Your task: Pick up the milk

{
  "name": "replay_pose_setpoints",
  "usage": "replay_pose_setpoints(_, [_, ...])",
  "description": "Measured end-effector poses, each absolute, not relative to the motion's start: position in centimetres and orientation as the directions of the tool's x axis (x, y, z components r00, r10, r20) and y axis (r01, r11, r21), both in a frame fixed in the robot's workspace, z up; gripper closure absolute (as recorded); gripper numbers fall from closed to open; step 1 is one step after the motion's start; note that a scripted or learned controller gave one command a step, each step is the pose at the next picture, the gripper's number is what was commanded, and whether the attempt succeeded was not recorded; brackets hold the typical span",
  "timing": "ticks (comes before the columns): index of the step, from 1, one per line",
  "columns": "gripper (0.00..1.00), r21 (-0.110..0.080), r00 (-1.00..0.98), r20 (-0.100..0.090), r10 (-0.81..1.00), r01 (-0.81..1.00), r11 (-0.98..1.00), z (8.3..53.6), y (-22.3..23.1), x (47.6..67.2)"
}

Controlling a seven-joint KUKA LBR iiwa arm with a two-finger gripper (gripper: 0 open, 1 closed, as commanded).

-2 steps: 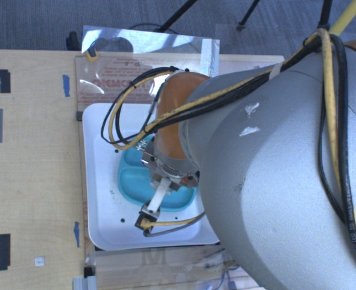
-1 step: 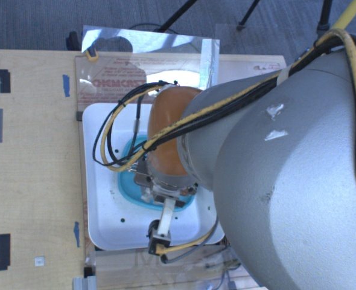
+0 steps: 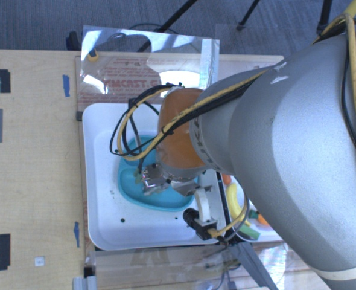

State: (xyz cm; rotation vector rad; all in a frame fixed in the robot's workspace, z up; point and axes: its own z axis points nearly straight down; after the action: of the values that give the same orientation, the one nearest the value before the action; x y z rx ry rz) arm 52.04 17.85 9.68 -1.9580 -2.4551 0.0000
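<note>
My gripper [image 3: 149, 182] hangs low inside the left white bin [image 3: 99, 162], right over a flat teal-blue object [image 3: 130, 186] that lies on the bin floor. The metal gripper parts overlap the teal object's middle. The grey arm with its orange band [image 3: 177, 132] comes in from the right and covers most of the bin's right half and nearly all of the right bin. Yellow and black cables [image 3: 130, 119] loop from the wrist over the left bin.
At the arm's lower edge, a yellow item [image 3: 232, 197], an orange item [image 3: 261, 220] and a green item [image 3: 248, 232] peek out of the right bin. A clear plastic sheet [image 3: 142, 65] stands behind the bins. Wooden bench top [image 3: 33, 162] stretches to the left.
</note>
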Motion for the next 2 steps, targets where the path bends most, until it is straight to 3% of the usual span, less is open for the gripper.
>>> replay_pose_setpoints(1, [1.0, 0.024, -0.445, -0.011, 0.895, 0.895, 0.445, 9.4, 20.3, 50.4])
replay_pose_setpoints(2, [1.0, -0.005, -0.16, -0.002, 0.987, 0.987, 0.16, 17.6, 18.7, 56.0])
